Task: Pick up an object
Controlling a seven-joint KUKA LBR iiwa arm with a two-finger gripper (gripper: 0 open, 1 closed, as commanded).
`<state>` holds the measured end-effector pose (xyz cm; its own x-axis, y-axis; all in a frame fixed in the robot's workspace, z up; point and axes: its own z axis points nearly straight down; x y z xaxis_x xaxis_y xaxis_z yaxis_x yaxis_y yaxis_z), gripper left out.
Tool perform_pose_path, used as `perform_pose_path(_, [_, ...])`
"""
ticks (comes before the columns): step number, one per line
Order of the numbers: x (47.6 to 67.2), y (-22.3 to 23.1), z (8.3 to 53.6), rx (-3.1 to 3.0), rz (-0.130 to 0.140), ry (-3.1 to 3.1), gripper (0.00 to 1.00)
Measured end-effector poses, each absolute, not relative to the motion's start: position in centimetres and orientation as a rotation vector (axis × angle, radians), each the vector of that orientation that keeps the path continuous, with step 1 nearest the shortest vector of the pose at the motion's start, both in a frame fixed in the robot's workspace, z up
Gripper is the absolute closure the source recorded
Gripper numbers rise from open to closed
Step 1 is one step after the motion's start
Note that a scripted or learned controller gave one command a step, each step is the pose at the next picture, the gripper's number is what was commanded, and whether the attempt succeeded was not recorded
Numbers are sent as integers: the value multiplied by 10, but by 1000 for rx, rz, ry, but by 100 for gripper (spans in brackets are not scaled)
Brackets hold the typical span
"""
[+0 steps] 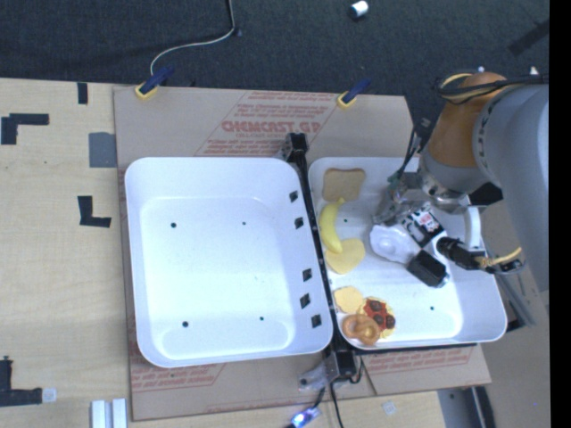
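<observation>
Honestly, nothing's picked yet: my gripper [393, 205] sits low in the right bin [482, 324] near a white object [387, 241]; can't tell if it's grasping anything.

A robotics laboratory test bench. Two shallow white bins [214, 257] sit side by side on a cardboard sheet [259, 123] fixed by blue-and-yellow clamps [153, 82]. A grey industrial arm [500, 150] reaches over toy food items [343, 239]; a loose cable [205, 38] crosses dark carpet [89, 16].
</observation>
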<state>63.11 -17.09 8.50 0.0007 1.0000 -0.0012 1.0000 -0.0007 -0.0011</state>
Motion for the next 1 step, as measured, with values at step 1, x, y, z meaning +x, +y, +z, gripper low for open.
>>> perform_pose_path(1, [664,-189,84,2217,2,2223,100])
